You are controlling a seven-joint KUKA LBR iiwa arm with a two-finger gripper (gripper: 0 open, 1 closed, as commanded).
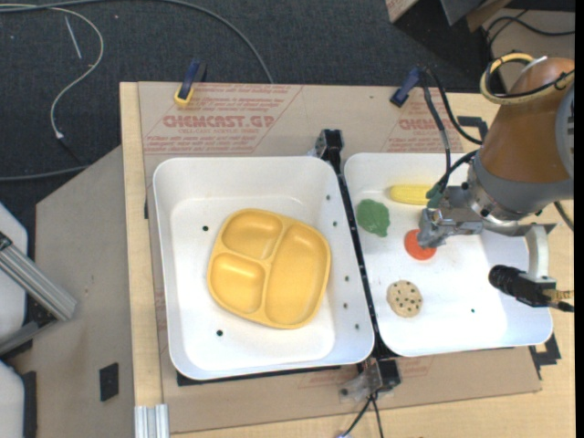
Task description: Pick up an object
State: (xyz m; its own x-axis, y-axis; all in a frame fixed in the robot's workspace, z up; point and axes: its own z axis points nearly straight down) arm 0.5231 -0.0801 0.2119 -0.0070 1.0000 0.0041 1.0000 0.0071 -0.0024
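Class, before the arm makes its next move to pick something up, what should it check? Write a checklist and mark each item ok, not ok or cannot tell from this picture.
1. Gripper is over a target: ok, it sits at the red piece in the right bin.
2. Red piece is between the fingers: cannot tell, the gripper covers it.
3. Neighbours stay clear: ok, the green piece and the cookie lie apart from the red one.
4. Yellow piece is free of the arm: cannot tell, its right end is hidden.
5. Yellow plate is out of the way: ok, it lies in the left bin.
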